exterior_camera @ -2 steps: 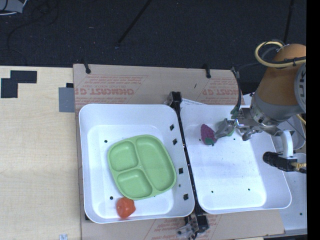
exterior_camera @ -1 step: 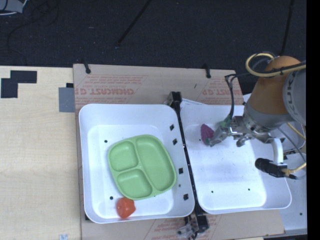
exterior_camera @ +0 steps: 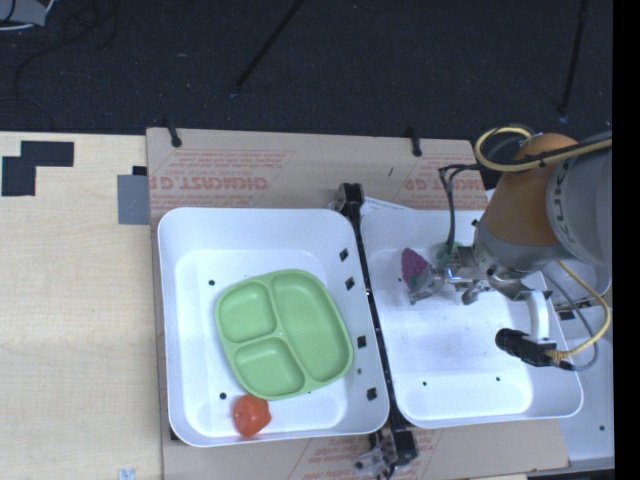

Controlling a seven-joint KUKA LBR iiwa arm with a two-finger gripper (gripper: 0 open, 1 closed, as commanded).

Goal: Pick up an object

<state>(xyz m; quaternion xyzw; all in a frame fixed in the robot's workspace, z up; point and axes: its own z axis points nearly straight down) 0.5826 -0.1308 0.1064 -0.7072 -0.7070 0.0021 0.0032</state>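
The two-finger metal gripper sits low in the right white plastic bin, near its far edge, just beside a small purple object; its grip cannot be told.

Right bin mostly open, left bin crowded

You have bare floor across the right bin; the green plate fills the left bin.

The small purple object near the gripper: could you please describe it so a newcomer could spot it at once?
Start at the right-hand white bin. Near its far left corner, beside the gripper, lies a small purple object. It is the one coloured item on that bin's floor; the green tray and orange piece lie in the left bin.
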